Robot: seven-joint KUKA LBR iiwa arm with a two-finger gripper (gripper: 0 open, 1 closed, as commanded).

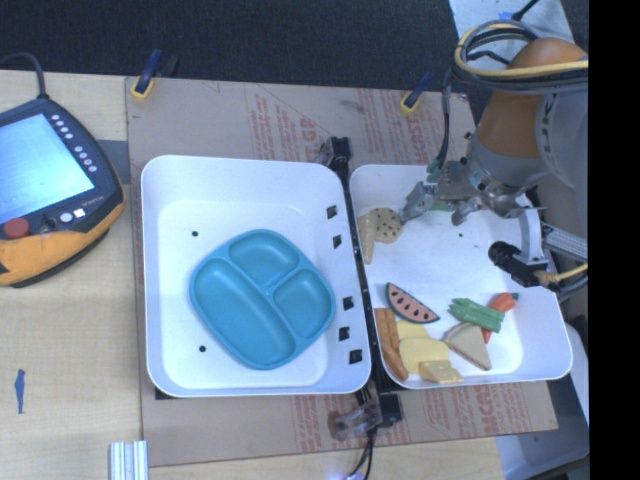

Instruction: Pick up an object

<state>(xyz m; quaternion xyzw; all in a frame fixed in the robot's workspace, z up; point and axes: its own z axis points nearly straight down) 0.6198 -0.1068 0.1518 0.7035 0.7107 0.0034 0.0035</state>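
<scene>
Nearby, pincer [443, 197] over right bin [440, 258], cookie [380, 227], watermelon slice [411, 305] beside

A blue divided plate [262, 297] lies in the left bin [160, 183]; a teach pendant [45, 190] rests far left.

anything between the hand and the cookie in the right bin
Nothing visible does. The hand sits over the right bin's far end, and the cookie lies just to its left in the view with bare bin floor between them. The other food lies nearer the camera, out of that path.
</scene>
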